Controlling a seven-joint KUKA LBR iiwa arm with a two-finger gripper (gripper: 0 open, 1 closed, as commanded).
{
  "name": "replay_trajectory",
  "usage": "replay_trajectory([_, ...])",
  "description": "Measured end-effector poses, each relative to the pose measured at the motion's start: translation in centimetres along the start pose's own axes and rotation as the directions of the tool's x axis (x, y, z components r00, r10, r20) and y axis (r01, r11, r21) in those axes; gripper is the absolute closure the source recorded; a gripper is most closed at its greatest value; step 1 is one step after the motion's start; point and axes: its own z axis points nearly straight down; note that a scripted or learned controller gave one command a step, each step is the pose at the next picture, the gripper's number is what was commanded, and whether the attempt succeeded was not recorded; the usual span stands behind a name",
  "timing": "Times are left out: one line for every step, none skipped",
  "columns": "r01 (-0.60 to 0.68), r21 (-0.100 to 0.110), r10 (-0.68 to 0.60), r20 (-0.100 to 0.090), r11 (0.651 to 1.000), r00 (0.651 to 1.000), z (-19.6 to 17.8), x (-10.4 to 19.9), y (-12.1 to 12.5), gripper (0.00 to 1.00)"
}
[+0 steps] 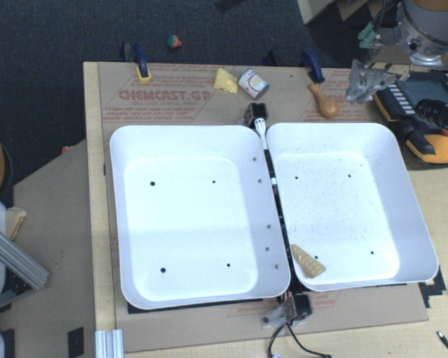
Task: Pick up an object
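The end effector [364, 83] hovers over the table [187, 99] beyond the right bin's [403, 192] far corner, fingers slightly apart and gripping nothing (a tan wooden piece [325, 101] lies just beside it). A ridged beige object [308, 261] rests in that bin's near-left corner

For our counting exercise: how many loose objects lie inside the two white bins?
1. A tan cone-shaped object lies in the near-left corner of the right bin. The left bin holds none.
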Motion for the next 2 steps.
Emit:
replay_trajectory([0.002, 0.014, -0.002, -0.004, 1.0, 1.0, 5.5, 4.8, -2.3, 1.0])
replay_trajectory([0.004, -0.013, -0.004, -0.003, 1.0, 1.0, -8.4, 8.8, -2.5, 1.0])
